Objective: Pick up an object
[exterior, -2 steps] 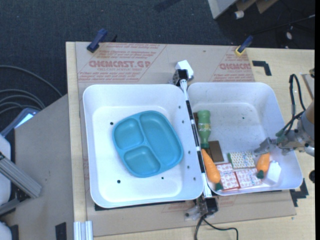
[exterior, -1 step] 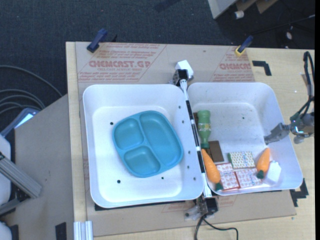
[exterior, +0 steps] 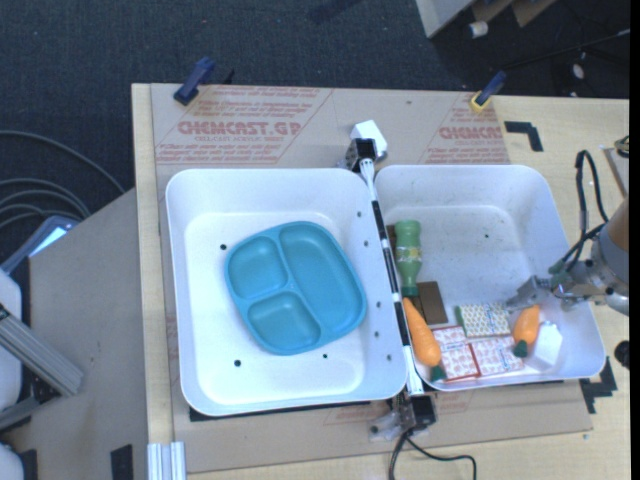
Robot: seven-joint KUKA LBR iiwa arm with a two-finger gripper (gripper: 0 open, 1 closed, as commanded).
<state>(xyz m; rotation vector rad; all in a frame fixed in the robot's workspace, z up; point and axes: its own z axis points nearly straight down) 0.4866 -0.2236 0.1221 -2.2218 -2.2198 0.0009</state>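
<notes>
Bench [exterior: 250,118]: end effector [exterior: 535,293] cut off at right edge, grip state unclear; carrot [exterior: 524,329] just beside, blue tray [exterior: 294,286] in left bin [exterior: 190,268].

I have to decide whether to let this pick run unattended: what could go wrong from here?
1. The pincer sits low by the small carrot, which touches a white block and patterned cards; a grasp might catch or push those.
2. That cluster lies near the right bin's front corner, so the wall may get bumped.
3. The cards lie flat, so they may slip from a grip.
</notes>
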